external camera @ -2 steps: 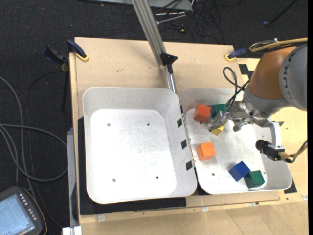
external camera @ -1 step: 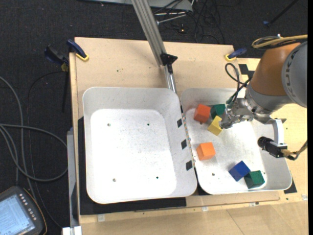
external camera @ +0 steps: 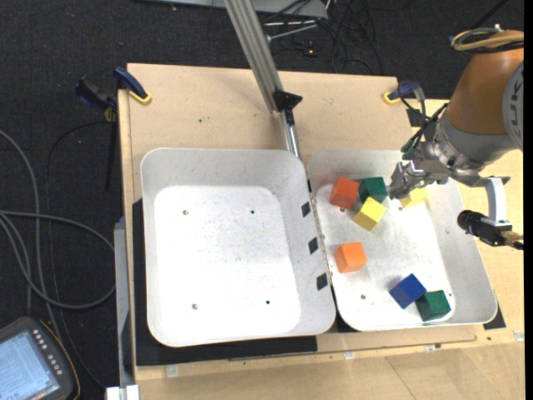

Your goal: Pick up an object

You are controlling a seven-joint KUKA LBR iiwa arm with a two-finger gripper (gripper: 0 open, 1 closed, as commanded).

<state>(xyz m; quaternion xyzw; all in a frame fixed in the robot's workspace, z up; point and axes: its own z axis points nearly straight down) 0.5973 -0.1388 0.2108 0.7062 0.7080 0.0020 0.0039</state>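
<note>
The arm reaches in from the right and its hand [external camera: 405, 183] is low over the upper part of the right bin [external camera: 466, 261], with a yellow block [external camera: 413, 197] showing just at its tip. Whether the hand is apart, together, or clamped on that block cannot be told from this angle; the block looks close under it, perhaps touching, but no grip is plain. The other blocks all lie in the right bin: an orange one [external camera: 343, 193], a green one [external camera: 373, 189] and a second yellow one [external camera: 369, 213] huddled together just left of the hand, another orange one [external camera: 351, 257] near the middle, and a blue one [external camera: 407, 290] touching a green one [external camera: 434, 305] at the near edge. The left bin [external camera: 166, 223] holds no blocks. To my judgement the pick is at the reaching or closing stage: nothing is clearly lifted yet, so the grasp and the raise are left to do.
</note>
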